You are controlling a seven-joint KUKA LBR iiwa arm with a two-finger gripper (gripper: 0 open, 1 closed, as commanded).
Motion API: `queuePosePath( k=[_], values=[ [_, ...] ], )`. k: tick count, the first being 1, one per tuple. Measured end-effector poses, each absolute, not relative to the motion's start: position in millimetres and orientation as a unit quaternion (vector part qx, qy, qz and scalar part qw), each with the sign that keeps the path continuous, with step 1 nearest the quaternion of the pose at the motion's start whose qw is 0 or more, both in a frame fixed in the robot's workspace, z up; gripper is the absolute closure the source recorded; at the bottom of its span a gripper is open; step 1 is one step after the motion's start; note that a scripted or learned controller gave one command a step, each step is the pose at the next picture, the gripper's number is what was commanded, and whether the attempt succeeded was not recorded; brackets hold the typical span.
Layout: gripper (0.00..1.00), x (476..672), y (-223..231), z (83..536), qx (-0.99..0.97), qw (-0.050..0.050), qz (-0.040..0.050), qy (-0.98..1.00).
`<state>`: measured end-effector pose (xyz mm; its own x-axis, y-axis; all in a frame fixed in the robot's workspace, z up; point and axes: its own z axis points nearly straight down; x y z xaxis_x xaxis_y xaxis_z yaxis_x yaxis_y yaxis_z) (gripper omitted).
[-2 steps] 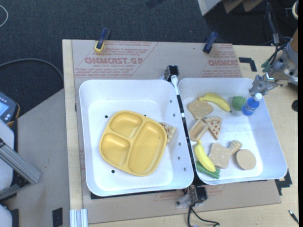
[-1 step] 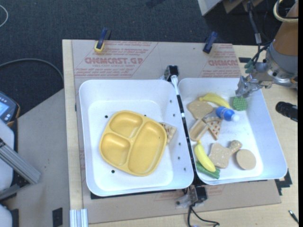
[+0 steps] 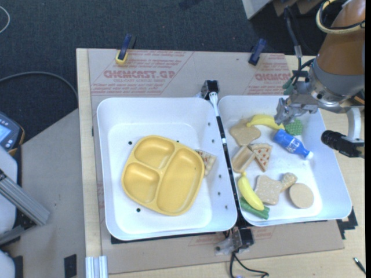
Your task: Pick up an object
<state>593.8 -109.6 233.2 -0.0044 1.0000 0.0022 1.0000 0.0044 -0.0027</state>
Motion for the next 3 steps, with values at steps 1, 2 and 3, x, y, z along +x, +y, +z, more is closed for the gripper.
queuePosePath(
  k=[1, 2, 3],
  values=[
    [1.0, 577.7, -56.2, 216.9, -0.705, 0.003, 0.0004, -0.709],
    [1.0, 576.4, -39.9, 235.5, -0.706, -0.001, -0.0013, -0.708],
    [1.0, 568.5, -37.9, 232.0, -0.707, 0.001, 0.0005, -0.707]
  ],
)
